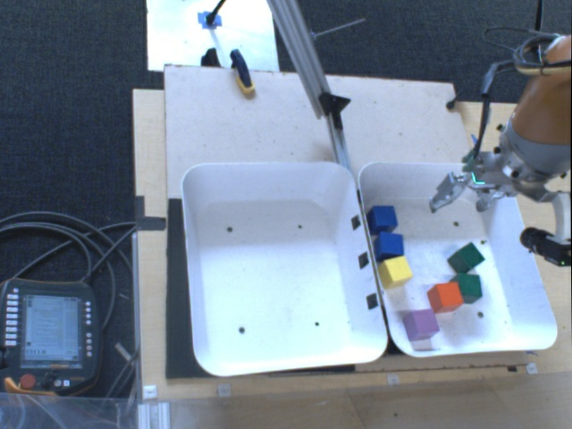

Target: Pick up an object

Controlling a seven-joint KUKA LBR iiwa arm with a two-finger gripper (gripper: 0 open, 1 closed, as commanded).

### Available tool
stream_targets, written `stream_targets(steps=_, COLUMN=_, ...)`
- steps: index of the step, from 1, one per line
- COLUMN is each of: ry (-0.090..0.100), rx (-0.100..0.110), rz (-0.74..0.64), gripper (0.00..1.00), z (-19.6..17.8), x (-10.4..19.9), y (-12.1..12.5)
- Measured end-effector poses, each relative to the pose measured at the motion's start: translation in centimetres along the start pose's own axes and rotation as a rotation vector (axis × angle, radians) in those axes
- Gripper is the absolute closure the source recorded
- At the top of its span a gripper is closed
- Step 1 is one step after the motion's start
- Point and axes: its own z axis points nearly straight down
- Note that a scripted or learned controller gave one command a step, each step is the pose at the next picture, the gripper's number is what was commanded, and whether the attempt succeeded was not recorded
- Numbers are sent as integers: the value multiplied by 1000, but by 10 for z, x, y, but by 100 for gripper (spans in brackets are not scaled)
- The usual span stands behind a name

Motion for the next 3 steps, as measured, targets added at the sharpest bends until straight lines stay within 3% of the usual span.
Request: stream_targets(steps=3, ry=0, rx=3, rz=2, gripper=0, z=115, x=3, y=0)
